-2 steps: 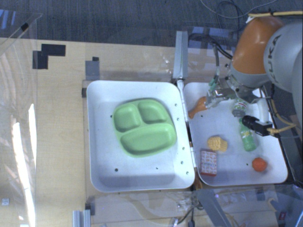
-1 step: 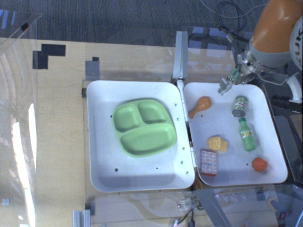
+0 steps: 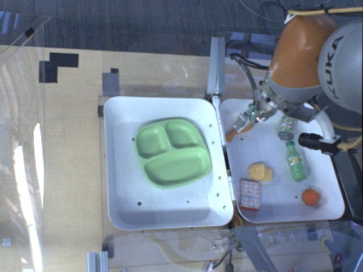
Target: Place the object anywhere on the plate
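A green divided plate (image 3: 173,152) lies in the middle of the left bin (image 3: 122,208). My gripper (image 3: 247,121) is low over the upper left corner of the right bin (image 3: 334,208), next to the wall between the bins. A small orange stick-shaped object (image 3: 232,134) lies right at the gripper's tip, pointing down-left toward the divider. Whether it is gripped or just resting on the bin floor is hidden by the gripper body.
The right bin also holds a yellow round cookie (image 3: 260,173), a red and white box (image 3: 250,194), a green bottle (image 3: 295,161), a clear bottle (image 3: 287,129) and an orange ball (image 3: 310,196). A metal divider (image 3: 215,72) runs between the bins.
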Controlling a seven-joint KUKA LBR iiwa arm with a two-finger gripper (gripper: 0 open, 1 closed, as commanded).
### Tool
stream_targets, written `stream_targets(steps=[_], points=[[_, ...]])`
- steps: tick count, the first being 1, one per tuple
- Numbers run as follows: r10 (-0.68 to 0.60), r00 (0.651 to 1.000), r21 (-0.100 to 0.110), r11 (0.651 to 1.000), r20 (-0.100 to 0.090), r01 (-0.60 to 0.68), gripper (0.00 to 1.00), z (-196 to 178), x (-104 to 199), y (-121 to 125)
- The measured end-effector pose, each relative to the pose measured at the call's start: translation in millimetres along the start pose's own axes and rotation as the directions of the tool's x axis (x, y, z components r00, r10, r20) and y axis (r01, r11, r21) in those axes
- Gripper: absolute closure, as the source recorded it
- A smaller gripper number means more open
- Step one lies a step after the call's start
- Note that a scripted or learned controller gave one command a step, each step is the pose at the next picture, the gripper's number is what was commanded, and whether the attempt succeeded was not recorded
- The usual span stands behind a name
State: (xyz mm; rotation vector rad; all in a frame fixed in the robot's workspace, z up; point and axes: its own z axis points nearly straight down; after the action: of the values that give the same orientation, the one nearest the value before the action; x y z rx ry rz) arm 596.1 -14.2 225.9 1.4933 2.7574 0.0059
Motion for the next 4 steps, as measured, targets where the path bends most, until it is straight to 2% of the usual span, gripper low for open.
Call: stream_targets(steps=[1, 2, 3, 4], points=[[0.002, 1.000, 0.002, 1.000, -0.002, -0.002, 1.00, 40.4, 94.3, 17.6], [0.057, 0.998, -0.001, 0.998, -0.001, -0.057, 1.00, -28.1, 147.6, 116.0], [-0.005, 1.000, -0.004, 1.000, 0.001, 0.005, 1.00, -91.2, 99.2, 60.3], [-0.039, 0.999, 0.000, 0.999, -0.001, 0.039, 1.00, -23.4, 130.7, 63.1]])
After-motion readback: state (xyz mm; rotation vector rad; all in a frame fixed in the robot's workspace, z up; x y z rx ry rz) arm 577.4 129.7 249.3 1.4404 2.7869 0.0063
